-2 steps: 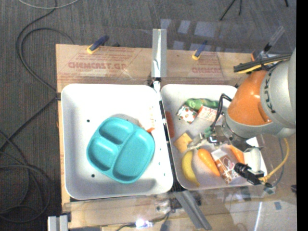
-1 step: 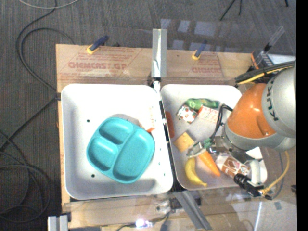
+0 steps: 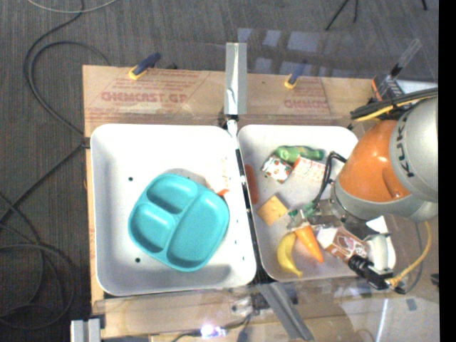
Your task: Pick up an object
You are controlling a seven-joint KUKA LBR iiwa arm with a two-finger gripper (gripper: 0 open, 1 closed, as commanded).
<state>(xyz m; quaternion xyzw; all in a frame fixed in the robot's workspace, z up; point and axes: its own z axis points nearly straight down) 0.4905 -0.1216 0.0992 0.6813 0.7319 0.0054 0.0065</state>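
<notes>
Where the arm reached into the right bin [image 3: 303,134], an orange carrot [image 3: 309,241] lay against a yellow banana [image 3: 286,255], just beneath the gripper [image 3: 313,216]; whether the tool was spread or pressed together could not be told. A teal divided plate [image 3: 179,221] sat in the left bin [image 3: 114,148].

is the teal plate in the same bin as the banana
No, the teal plate lies in the left bin, the banana in the right bin.

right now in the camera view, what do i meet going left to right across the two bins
teal tray → red stick → cracker → banana → carrot → arm
</notes>
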